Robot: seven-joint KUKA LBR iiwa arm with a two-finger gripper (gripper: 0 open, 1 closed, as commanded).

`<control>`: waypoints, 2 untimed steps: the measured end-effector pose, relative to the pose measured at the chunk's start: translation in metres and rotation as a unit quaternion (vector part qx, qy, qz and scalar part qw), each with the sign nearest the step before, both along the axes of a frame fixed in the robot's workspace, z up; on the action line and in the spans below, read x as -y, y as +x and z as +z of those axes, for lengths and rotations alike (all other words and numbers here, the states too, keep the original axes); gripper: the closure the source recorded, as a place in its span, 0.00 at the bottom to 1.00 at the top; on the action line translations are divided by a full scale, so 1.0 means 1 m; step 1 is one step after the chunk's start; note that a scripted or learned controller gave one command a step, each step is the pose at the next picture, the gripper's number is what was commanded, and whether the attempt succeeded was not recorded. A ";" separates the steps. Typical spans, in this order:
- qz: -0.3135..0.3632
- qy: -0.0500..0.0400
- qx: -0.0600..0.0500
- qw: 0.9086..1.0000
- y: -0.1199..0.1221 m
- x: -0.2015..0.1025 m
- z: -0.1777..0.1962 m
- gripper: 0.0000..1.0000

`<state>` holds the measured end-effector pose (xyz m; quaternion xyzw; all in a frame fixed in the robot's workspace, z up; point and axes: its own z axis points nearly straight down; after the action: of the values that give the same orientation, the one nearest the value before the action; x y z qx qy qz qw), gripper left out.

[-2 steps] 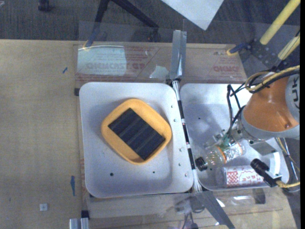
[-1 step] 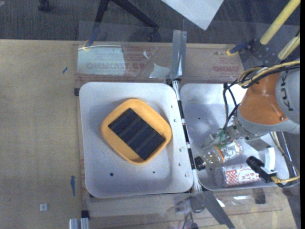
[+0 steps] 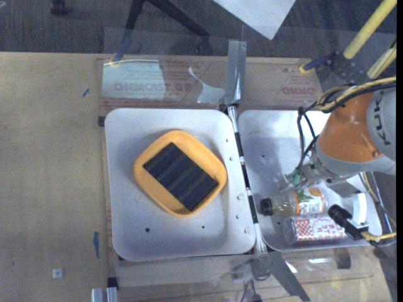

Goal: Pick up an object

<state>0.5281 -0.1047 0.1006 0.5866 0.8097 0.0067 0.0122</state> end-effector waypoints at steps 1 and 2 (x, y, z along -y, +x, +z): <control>0.000 0.000 0.001 1.000 0.000 0.000 0.000 0.00; 0.014 0.001 -0.010 1.000 0.023 -0.001 -0.012 0.00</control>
<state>0.5506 -0.1033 0.0887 0.5755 0.8178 0.0017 0.0029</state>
